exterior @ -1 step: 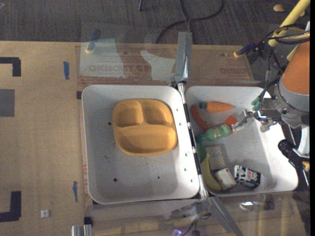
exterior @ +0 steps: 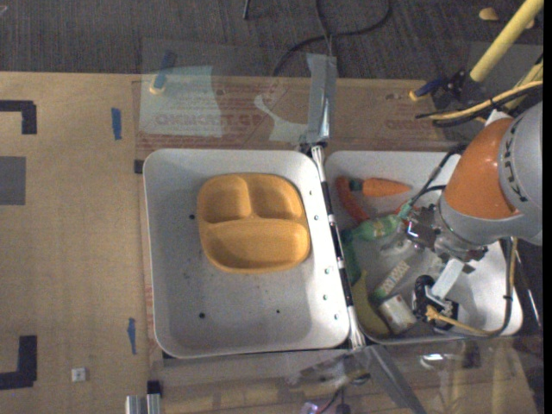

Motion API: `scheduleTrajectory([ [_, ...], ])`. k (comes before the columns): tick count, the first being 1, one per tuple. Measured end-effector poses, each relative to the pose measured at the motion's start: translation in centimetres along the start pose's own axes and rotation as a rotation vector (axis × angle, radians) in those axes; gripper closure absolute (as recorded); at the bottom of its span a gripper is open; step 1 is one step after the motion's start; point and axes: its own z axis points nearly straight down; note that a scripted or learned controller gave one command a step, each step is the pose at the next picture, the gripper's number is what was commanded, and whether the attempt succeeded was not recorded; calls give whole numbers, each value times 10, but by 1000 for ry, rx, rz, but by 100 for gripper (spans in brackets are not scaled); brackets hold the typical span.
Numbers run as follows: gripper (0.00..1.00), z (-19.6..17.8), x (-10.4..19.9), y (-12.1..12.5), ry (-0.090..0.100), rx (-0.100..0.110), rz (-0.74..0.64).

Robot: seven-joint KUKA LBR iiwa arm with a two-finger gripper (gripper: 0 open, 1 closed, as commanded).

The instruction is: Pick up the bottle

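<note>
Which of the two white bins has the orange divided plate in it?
The left bin holds the orange three-compartment plate, lying flat on its floor. The right bin, where the arm reaches in, holds a clutter of small items instead, among them a carrot.

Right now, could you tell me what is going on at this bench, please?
A grey arm with an orange band reaches in from the right over the right-hand bin, where a clutter of items lies: a green bottle, a carrot-like orange piece and some packets. Its claw hangs low beside the bottle, and I cannot tell whether it grips anything. The left bin holds an orange divided tray.
</note>
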Motion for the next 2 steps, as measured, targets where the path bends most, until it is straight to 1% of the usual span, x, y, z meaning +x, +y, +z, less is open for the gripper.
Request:
scheduleTrajectory([
  [1,100,-7,-3,0,-1,3,6],
  [2,100,7,-10,-12,8,-12,40],
])
